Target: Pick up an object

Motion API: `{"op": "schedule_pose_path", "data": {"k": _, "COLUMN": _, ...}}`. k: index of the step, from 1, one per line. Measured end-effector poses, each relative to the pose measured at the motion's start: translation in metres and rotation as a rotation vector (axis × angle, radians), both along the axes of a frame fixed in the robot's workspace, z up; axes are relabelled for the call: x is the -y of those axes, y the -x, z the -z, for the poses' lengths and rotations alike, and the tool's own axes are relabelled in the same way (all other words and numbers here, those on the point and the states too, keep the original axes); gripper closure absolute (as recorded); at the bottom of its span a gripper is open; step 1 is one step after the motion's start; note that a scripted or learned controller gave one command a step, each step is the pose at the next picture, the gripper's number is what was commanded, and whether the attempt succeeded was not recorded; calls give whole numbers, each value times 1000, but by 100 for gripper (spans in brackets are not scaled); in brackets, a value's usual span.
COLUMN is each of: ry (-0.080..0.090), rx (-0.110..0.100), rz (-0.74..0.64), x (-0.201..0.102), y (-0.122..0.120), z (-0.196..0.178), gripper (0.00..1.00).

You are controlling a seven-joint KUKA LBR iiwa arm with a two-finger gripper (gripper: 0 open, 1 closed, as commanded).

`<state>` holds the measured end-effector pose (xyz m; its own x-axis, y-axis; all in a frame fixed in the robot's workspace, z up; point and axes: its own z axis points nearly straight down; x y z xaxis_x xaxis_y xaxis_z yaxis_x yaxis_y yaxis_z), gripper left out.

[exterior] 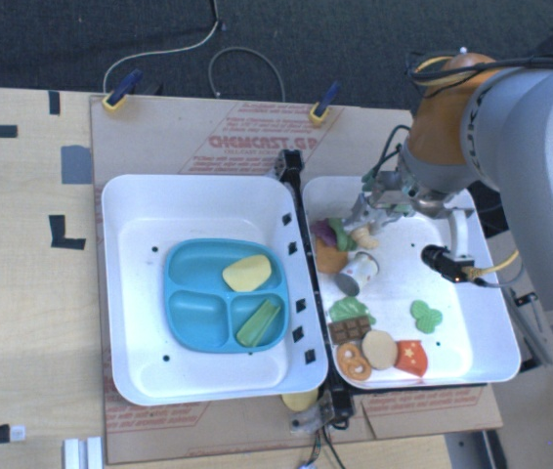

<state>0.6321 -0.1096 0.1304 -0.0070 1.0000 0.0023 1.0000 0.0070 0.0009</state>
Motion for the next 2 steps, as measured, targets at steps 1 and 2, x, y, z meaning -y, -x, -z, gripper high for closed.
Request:
{"op": "schedule_pose_path", "data": {"k": 1, "ry": -2, "rx": -1, "rz": -1, "x": -70, "y": 62, "z": -57, "gripper": 100}}
{"op": "schedule_pose_path", "data": {"k": 2, "ry": 0, "rx": 0, "rz": 0, "x": -118, "y": 82, "z": -88, "gripper": 100}}
